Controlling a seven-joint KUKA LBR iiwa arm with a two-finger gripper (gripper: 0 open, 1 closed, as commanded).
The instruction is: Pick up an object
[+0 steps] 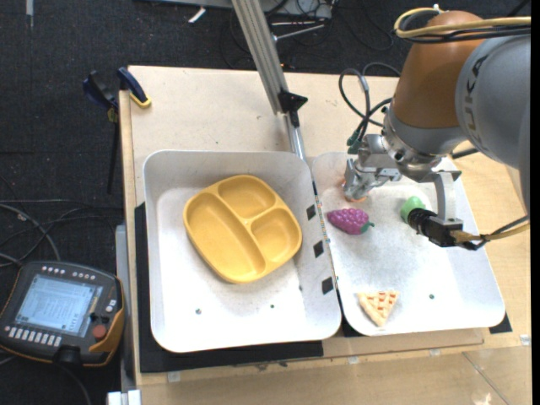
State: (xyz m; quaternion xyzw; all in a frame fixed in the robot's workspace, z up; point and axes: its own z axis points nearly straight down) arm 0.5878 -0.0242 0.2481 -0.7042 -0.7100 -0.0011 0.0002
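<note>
- Teach pendant (pixel 57 307): lies on the dark floor at lower left; its screen is lit, but no writing on it can be read.
- Clamp (pixel 118 87): blue-and-yellow, at the bench's (pixel 202 108) far left corner.
- Left bin (pixel 169 310): holds a yellow divided plate (pixel 242 226) with three compartments, lying flat.
- Metal pole (pixel 263 49): slants down from the top to the seam between the bins.
- Right bin (pixel 456 302): holds a purple grape cluster (pixel 348 220) near its left wall, a green object (pixel 413 208) well to the right, and a waffle-patterned wedge (pixel 379 306) near the front edge.
- Gripper (pixel 361 184): low over the right bin's far left corner, above a small orange-pink object (pixel 353 194) just beyond the grapes; whether its jaws are wide or narrow cannot be told.
- Arm (pixel 456 83): grey with an orange band, covers the bin's far right part.
</note>
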